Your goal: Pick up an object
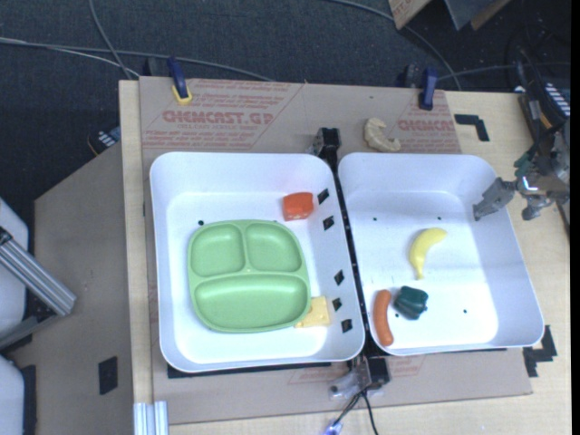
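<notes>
1. Banana, a yellow curved plastic toy (427, 248), lies mid-floor in the right-hand shallow white bin (507, 333), its long axis running from upper right to lower left.
2. It lies down and to the left in view from my gripper (494, 199), which hangs over the bin's far right rim; how far my fingers stand apart I cannot tell, and I see nothing between them.
3. Nearer the front wall, a dark green rounded block (411, 302) touches a long orange-red sausage-shaped toy (383, 317).
4. Across the divider, the left white bin (168, 243) holds a pale green sectioned plastic tray (249, 275), an orange-red block (297, 206) and a yellow wedge (316, 314).
</notes>
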`<action>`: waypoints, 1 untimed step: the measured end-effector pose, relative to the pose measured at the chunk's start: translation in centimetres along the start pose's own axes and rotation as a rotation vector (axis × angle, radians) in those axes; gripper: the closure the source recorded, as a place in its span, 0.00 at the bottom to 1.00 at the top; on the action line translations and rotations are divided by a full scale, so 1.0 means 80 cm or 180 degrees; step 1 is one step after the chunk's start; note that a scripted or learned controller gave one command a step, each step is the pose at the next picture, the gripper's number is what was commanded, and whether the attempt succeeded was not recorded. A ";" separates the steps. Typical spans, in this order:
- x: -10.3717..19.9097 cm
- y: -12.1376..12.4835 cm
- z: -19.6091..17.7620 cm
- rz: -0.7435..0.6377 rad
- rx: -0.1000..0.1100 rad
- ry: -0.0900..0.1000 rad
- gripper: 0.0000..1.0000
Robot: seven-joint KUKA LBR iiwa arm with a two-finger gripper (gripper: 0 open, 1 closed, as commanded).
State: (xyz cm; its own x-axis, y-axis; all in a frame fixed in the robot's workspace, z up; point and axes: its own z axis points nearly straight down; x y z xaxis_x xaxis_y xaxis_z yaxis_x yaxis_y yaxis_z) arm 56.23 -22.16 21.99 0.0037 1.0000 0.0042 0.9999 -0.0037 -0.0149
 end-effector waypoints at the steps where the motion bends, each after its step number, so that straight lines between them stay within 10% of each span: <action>1: 0.001 0.004 -0.010 -0.0013 -0.0045 -0.0012 0.00</action>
State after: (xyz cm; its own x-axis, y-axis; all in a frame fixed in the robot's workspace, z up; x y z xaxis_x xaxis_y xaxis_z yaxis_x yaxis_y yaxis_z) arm 56.53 -22.07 22.82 -0.0003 1.0000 0.0006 1.0000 0.0003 -0.0007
